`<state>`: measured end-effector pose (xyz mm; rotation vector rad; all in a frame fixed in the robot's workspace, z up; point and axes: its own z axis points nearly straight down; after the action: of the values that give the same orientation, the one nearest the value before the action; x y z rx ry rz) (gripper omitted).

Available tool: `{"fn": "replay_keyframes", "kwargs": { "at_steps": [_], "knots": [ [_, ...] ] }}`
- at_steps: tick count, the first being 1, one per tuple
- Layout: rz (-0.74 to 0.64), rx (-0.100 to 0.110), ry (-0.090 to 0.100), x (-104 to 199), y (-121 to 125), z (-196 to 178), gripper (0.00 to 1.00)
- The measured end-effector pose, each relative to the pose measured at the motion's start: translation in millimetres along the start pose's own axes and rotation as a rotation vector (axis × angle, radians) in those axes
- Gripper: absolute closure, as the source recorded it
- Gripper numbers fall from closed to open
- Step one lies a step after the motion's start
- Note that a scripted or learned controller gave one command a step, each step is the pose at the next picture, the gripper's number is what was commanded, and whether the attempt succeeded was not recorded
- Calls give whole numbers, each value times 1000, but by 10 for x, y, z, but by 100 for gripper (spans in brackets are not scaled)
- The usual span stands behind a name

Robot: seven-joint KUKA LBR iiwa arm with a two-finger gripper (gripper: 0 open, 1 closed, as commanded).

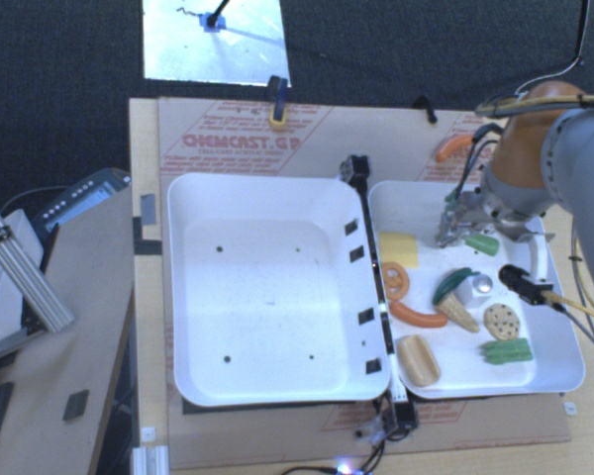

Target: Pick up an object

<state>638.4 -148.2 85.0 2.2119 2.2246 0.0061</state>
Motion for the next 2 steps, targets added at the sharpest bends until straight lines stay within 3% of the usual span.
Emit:
{"fn": "replay_keyframes", "kwargs": {
  "at_steps": [1,2],
  "knots": [
    [-2,2,1,412,79,-1,100],
    [1,3,0,385,73,-1,0]
  ]
}}
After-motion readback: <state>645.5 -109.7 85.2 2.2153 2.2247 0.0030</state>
